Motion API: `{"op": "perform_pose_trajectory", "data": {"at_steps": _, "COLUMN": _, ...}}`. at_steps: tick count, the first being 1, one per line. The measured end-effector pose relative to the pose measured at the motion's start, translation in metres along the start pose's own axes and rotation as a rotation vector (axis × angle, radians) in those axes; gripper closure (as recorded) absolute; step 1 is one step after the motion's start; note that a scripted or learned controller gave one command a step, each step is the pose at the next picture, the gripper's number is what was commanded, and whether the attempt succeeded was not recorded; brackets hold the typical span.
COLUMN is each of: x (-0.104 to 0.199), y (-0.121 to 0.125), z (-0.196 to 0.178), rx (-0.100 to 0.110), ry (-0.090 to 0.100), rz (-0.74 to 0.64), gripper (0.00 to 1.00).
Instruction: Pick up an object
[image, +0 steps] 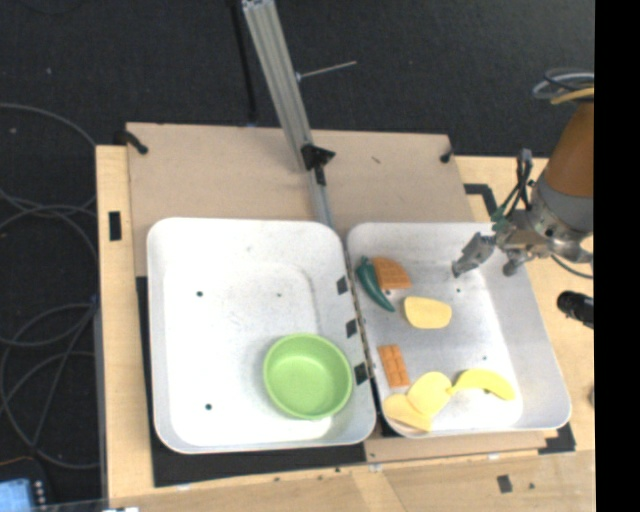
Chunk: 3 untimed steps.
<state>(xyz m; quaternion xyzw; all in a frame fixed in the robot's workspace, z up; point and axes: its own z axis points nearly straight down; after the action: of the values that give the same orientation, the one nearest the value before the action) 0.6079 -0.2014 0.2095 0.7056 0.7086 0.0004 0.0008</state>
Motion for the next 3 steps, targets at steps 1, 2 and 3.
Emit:
{"op": "perform_pose_trajectory", "data": {"at_steps": 1, "x": 0.0, "y": 0.0, "z": 0.0, "rx": 0.0, "ry": -0.001, "rz": 0.0, "gripper": 0.0}}
{"op": "perform_pose_trajectory", "data": {"at_steps": 2, "x": 0.002, "y": -0.003, "z": 0.043, "rx": 0.005, "ry": -0.002, "rz": 0.003, "gripper": 0.0}}
{"op": "perform_pose_trajectory", "data": {"at_steps": 3, "x": -0.006, "y": -0.005, "z": 0.104, "rx": 0.006, "ry": -0.002, "rz": 0.005, "gripper": 0.0}}
